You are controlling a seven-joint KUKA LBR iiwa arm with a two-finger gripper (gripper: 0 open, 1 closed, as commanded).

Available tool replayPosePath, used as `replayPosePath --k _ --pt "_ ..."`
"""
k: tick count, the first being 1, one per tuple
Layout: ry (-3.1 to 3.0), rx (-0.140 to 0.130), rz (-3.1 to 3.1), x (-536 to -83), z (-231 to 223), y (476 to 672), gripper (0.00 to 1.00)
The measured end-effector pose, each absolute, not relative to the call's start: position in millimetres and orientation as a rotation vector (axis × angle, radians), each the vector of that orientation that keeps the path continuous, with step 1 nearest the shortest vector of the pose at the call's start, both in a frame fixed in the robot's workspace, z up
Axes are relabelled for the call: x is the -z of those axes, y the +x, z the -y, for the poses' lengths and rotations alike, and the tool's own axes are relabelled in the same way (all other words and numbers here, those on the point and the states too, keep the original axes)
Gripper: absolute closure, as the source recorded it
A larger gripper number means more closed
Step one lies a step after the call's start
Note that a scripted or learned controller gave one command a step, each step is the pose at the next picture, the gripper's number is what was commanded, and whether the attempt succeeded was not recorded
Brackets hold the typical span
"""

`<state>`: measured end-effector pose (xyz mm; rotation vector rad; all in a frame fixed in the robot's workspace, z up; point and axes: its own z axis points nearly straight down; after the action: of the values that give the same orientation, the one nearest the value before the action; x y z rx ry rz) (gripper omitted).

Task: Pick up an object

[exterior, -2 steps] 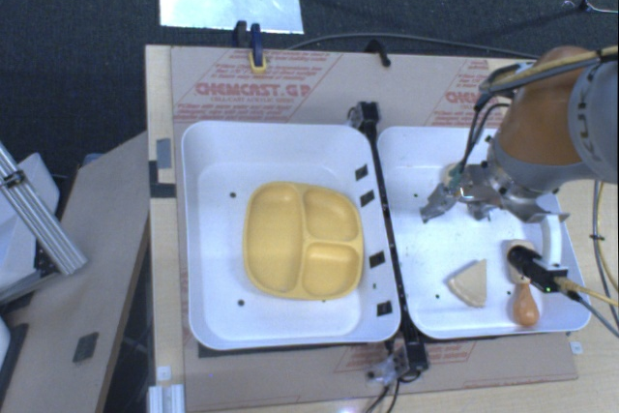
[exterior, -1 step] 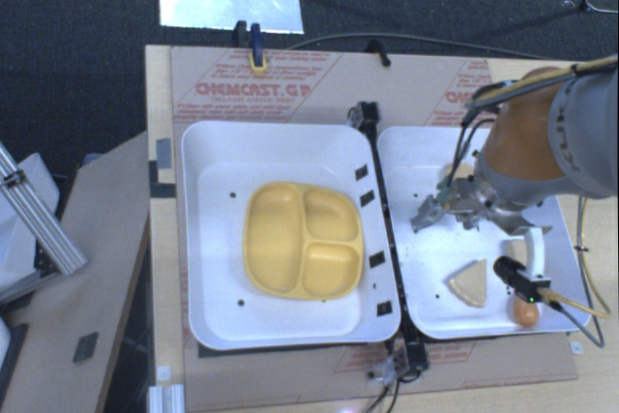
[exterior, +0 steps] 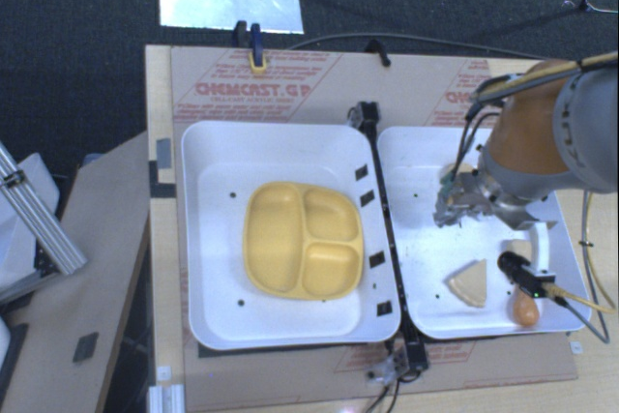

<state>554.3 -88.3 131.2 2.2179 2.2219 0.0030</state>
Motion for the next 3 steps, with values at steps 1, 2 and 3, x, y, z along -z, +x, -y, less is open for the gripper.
replayPosePath --k 1,2,3 --pt "2.214 -0.005 -2.222 -174.4 87.0 554.6 1.00" --pt "2.213 -0.008 -2.221 -228.5 87.3 556.6 1.00" --pt "2.210 -0.006 -2.234 -231.7 24.1 562.5 1.00"
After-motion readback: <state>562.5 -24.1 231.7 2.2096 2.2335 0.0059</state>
